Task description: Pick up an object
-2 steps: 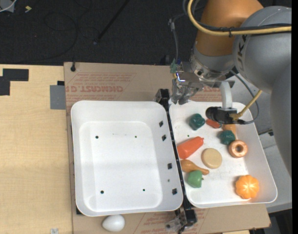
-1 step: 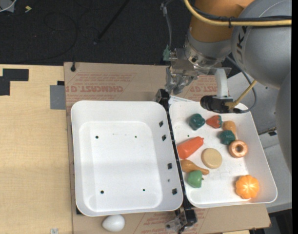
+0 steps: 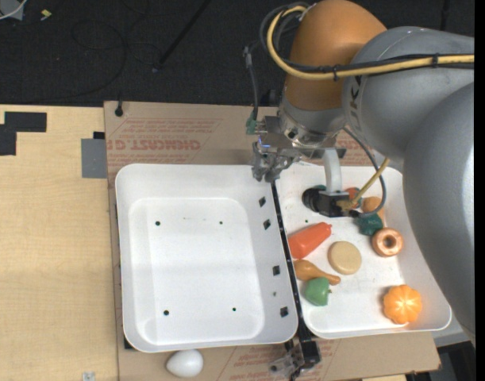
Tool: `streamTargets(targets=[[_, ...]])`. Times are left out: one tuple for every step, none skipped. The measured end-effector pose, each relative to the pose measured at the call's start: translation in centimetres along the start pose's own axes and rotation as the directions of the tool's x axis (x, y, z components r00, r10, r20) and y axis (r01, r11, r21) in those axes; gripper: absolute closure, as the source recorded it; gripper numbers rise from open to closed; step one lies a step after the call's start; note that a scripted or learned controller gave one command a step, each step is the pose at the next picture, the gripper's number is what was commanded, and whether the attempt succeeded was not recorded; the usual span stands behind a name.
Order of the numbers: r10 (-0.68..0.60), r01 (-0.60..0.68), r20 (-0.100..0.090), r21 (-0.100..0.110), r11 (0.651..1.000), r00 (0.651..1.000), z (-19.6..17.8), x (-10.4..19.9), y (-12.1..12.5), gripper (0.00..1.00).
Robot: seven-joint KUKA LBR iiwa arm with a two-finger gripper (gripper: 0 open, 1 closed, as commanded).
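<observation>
Whether the gripper (image 3: 267,167) is spread is unclear; the orange carrot (image 3: 309,239) lies well below-right of it.

White egg-shaped thing (image 3: 184,363) on cardboard sheet (image 3: 178,137) — just below left bin (image 3: 139,182); pale wooden bench (image 3: 44,252) beneath; dark floor behind.

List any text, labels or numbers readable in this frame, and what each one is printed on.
Red print on the brown cardboard sheet behind the left bin: a large word that appears upside down and mirrored, too distorted to read with confidence.
Smaller red line above it: too small to read.
Faint red print on the cardboard's front edge: too blurred to read.
</observation>
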State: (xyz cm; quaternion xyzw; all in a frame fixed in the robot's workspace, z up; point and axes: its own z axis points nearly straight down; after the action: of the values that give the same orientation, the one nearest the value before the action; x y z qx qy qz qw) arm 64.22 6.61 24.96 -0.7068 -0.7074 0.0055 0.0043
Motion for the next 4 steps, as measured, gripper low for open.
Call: streamTargets(targets=[[-0.003, 0.003, -0.002, -0.004, 1.000, 1.000, 2.4, 5.4, 0.1, 1.00], [-0.006, 0.006, -0.004, -0.012, 1.000, 1.000, -0.9, 13.8, 0.1, 1.00], [-0.003, 0.003, -0.002, -0.014, 1.000, 1.000, -6.9, 17.9, 0.2, 1.00], [-0.001, 0.001, -0.005, -0.025, 1.000, 1.000, -24.5, 17.6, -2.4, 1.00]])
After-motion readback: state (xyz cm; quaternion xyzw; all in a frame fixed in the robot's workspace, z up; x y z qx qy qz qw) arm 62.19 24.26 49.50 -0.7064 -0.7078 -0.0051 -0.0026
